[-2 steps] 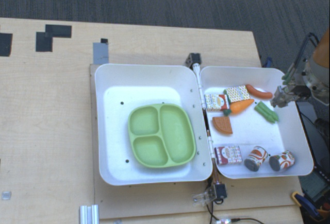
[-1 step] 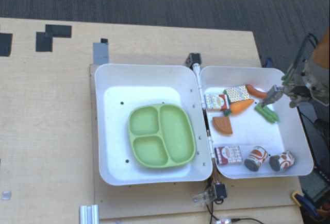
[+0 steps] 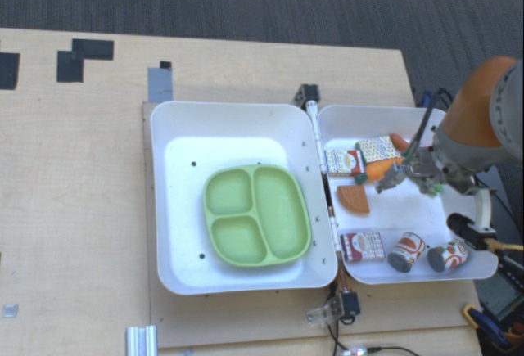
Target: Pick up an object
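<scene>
The claw hangs low in the right bin, beside an orange carrot at its ten o'clock. Whether it is apart or together cannot be told. The left bin holds a green divided plate.

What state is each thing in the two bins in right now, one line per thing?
Green three-compartment plastic plate: flat in the left white bin, nothing in its compartments.
Two small cans: lying on their sides in the right white bin.
Small red and white carton: lying flat.
Orange carrot-shaped toy: lying by the gripper.
</scene>
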Controlling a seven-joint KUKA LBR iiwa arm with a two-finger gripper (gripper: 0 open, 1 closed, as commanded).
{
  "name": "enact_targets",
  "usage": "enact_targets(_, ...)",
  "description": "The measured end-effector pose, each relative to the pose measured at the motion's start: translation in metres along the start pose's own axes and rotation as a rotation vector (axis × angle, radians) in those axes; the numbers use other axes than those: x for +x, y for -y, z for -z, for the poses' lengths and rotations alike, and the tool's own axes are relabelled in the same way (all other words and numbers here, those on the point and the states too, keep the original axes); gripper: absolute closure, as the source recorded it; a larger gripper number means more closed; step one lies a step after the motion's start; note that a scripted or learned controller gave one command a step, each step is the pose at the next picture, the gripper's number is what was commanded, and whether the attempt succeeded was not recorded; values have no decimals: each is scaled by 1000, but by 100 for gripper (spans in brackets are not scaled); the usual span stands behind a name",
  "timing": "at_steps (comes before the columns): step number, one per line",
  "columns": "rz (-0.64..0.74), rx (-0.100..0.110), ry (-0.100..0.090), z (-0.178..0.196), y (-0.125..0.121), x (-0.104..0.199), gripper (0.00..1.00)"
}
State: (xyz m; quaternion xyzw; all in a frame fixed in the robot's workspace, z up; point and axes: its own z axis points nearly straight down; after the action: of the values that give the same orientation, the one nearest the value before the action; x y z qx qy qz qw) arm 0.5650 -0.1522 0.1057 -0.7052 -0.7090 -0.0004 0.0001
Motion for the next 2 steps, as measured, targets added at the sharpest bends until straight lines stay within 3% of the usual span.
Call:
enact_targets(1, -4, -9, 3, -19, 74, 45, 0)
enact_targets(2, -3, -15, 3, -8, 72, 45, 100)
